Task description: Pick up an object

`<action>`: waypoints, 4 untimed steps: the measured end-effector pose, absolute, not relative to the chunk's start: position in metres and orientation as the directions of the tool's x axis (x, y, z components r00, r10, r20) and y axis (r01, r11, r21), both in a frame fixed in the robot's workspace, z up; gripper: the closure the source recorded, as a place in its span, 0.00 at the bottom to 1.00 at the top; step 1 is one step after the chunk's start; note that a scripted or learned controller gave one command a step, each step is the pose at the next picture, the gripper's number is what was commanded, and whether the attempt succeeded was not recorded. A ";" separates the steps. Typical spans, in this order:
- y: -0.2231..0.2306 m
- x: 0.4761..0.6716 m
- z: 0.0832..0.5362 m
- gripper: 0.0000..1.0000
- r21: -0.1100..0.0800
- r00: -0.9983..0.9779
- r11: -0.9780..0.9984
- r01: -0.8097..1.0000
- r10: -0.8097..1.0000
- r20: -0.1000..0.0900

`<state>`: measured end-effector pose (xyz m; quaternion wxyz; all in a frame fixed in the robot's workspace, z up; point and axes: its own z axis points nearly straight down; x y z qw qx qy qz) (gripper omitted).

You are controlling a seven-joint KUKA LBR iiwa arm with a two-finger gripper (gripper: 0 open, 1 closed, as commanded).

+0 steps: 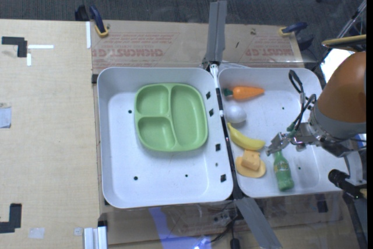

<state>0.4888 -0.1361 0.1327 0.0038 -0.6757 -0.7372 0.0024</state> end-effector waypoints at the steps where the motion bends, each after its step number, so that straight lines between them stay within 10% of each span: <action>1: -0.123 0.477 0.111 0.00 -0.008 0.147 -0.147 0.989 0.989 0.001; 2: -0.104 0.476 0.088 0.00 -0.008 0.041 -0.041 0.999 0.999 0.001; 3: -0.106 0.477 0.095 1.00 -0.009 0.044 -0.044 0.999 0.999 0.001; 4: -0.062 0.492 0.221 1.00 -0.006 0.263 -0.263 0.965 0.965 -0.004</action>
